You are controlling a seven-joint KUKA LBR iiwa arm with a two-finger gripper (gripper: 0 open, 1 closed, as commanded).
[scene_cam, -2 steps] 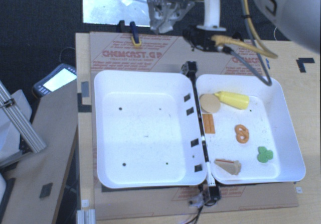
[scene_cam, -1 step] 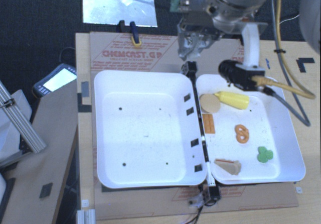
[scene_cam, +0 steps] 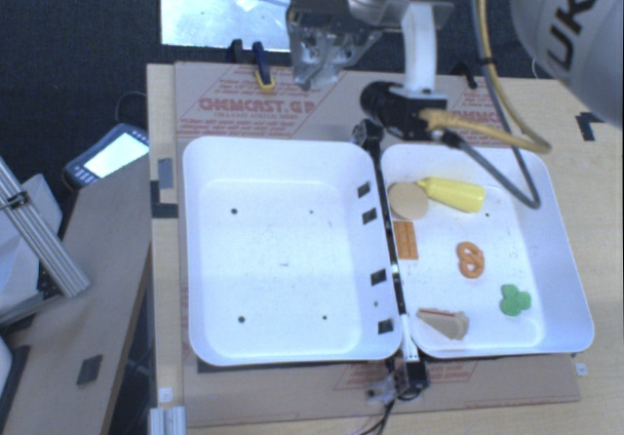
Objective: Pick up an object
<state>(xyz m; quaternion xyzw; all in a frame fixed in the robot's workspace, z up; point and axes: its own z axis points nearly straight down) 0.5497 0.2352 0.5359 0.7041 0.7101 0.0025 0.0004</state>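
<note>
Wooden bench bearing 2 white bins: the gripper, finger state impossible to tell, hangs beyond the bins' far edge, while the yellow bottle lies in the right bin, long axis crosswise, nearer the camera and rightward.

Both bins white, left bin speckled with a few dark dots, right bin carrying a yellow bottle, tan disc, orange strip, orange pretzel, green piece and a beige wedge (brown along one edge).
</note>
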